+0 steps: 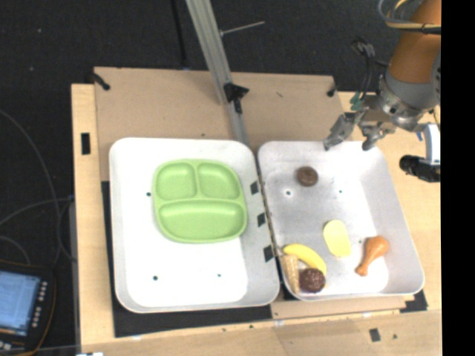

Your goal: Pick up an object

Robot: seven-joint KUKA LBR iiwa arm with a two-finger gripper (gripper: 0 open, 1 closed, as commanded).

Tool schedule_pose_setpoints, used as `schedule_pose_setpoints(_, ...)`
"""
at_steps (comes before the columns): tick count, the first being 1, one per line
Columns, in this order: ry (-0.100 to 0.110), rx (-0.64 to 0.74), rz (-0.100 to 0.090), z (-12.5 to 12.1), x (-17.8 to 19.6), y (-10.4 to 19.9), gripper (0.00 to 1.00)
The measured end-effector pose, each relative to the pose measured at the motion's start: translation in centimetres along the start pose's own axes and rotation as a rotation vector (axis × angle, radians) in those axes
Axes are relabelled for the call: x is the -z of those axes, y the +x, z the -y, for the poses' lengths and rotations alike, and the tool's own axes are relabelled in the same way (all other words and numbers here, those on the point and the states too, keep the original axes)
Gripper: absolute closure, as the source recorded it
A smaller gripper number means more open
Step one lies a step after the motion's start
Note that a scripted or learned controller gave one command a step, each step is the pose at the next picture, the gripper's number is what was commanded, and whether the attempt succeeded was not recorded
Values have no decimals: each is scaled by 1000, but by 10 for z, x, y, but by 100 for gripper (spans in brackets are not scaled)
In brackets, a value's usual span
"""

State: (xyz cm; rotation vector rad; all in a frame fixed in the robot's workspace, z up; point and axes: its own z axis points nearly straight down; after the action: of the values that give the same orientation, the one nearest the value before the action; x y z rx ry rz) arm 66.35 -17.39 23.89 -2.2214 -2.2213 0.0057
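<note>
Gripper (349, 137) hangs at the two o'clock side of the scene, over the far rim of the right bin (386, 173), its two fingers spread apart with nothing between them.

Going left to right: the left bin (133, 273) carries a green divided plate (200, 201) toward its twelve o'clock half. The right bin holds the loose pieces. At its seven o'clock corner lie a yellow banana (303, 255) and, touching it on the near side, a dark round ball (312, 279), with a tan ridged piece (290, 272) just beside them against the wall. Toward five o'clock sits a pale yellow oval piece (336, 238), and near it, further right, an orange drumstick (372, 254). A brown round piece (306, 176) lies alone toward eleven o'clock, nearest the gripper.

Any of these would do. The brown round piece looks the easiest pick: well apart from everything, probably light, stiff toy plastic, though its rounded sides may slip, so the fingers should close across its widest middle. The drumstick offers a narrow shaft as a surer hold. The banana is crowded by its neighbours, so a take there risks a bump.
</note>
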Motion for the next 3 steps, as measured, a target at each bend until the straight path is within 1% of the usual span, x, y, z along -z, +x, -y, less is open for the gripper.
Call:
schedule_pose_setpoints(1, 1, 3, -1, -5, -45, 5, 0)
schedule_pose_setpoints(2, 1, 4, -1, -11, -104, 10, 0)
schedule_pose_setpoints(3, -8, 6, 2, -13, -87, 9, 100)
